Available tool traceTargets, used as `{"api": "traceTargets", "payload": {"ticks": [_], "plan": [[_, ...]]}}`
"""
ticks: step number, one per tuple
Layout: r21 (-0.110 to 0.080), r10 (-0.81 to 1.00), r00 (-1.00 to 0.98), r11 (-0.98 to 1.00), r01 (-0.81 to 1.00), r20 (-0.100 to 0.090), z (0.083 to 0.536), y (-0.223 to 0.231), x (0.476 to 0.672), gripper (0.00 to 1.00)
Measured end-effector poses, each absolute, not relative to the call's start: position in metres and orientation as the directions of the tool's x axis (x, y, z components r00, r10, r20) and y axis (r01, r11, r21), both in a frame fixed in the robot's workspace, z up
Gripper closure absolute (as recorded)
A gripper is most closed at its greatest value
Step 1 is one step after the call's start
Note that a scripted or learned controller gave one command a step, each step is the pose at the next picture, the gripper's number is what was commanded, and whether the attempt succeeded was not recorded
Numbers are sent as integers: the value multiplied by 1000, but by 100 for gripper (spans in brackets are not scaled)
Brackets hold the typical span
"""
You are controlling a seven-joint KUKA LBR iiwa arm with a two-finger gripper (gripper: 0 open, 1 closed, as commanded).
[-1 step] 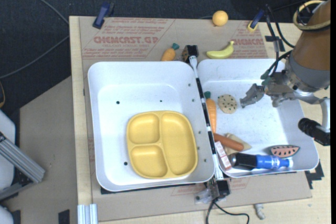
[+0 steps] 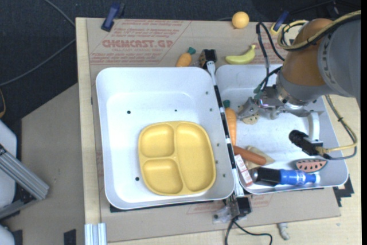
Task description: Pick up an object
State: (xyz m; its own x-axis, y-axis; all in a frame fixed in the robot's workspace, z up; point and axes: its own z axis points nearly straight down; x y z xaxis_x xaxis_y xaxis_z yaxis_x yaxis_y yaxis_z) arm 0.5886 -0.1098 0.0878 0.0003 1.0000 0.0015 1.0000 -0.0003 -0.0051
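The right white bin (image 2: 229, 73) holds an orange carrot (image 2: 230, 123) lying along its left wall, a reddish sausage (image 2: 250, 154), a blue tube with a black cap (image 2: 285, 176), a watermelon slice (image 2: 311, 164) and a red and white packet (image 2: 242, 169). My gripper (image 2: 253, 108) is low in this bin's middle, just right of the carrot's top. A small tan piece (image 2: 248, 119) lies right under its tip. Nothing shows held.
The left bin (image 2: 114, 89) holds a yellow divided plate (image 2: 176, 156). Behind the bins on the cardboard lie a banana (image 2: 241, 56), an orange ball (image 2: 241, 20), a small orange toy (image 2: 184, 59) and a black piece (image 2: 209, 56). My arm (image 2: 309, 66) covers the right bin's far right.
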Motion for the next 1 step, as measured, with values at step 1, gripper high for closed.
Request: {"api": "traceTargets", "payload": {"ticks": [1], "plan": [[4,1000,1,-1,1000,-3,86,-101,610,0]]}}
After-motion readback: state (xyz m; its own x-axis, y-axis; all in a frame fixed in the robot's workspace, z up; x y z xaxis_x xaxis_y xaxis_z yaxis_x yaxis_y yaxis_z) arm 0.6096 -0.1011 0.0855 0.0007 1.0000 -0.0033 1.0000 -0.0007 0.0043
